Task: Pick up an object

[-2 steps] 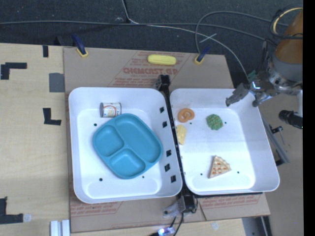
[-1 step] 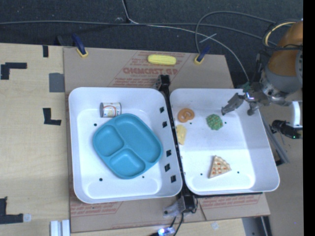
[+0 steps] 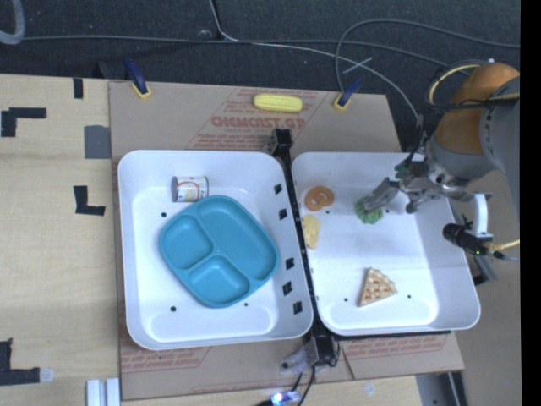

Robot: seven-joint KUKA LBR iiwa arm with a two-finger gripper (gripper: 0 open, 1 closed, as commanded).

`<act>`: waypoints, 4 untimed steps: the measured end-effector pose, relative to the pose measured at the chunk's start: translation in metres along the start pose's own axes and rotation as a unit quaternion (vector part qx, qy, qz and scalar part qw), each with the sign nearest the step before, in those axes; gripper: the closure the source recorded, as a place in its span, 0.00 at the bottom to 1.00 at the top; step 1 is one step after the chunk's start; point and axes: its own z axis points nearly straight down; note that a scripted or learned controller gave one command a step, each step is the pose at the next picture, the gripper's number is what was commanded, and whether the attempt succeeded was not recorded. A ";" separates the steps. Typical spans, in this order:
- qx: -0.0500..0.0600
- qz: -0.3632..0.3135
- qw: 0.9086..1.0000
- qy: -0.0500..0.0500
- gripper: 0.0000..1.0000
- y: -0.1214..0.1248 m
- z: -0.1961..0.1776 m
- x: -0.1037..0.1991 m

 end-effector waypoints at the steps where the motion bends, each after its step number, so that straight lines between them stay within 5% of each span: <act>1: -0.003 0.000 1.000 -0.001 0.00 0.001 0.033 0.001; 2: -0.005 0.000 1.000 -0.003 1.00 0.002 0.020 0.000; 4: -0.005 0.000 1.000 -0.001 1.00 0.008 -0.095 -0.010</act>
